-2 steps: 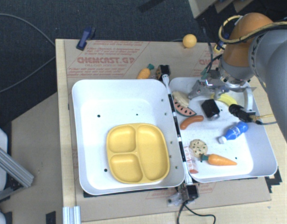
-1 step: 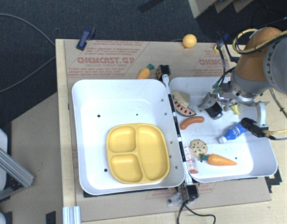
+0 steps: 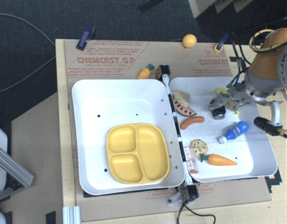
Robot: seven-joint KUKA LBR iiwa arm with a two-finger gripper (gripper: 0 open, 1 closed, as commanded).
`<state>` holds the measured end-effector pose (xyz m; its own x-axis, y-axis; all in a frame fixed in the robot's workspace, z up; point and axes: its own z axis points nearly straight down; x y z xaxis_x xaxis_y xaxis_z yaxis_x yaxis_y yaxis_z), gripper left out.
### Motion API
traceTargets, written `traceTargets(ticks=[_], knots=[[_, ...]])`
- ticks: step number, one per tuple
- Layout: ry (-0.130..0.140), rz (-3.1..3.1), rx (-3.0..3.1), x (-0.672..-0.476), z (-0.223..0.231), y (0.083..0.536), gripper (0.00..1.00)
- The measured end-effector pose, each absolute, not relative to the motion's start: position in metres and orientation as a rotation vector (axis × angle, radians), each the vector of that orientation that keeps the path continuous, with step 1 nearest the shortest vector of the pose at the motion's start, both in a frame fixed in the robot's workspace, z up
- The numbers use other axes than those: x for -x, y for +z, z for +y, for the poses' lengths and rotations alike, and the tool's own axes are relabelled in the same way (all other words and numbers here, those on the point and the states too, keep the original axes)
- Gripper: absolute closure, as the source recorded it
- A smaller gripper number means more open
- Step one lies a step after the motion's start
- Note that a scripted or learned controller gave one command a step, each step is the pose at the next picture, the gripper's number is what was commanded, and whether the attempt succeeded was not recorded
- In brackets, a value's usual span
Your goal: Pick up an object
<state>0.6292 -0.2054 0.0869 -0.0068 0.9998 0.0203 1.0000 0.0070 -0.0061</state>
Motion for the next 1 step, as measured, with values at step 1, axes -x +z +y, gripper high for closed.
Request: traceTargets(ticks=[1], knots=[[0.012,-2.210,2.215,-0.6641,-0.1705,0.0840,0.00]])
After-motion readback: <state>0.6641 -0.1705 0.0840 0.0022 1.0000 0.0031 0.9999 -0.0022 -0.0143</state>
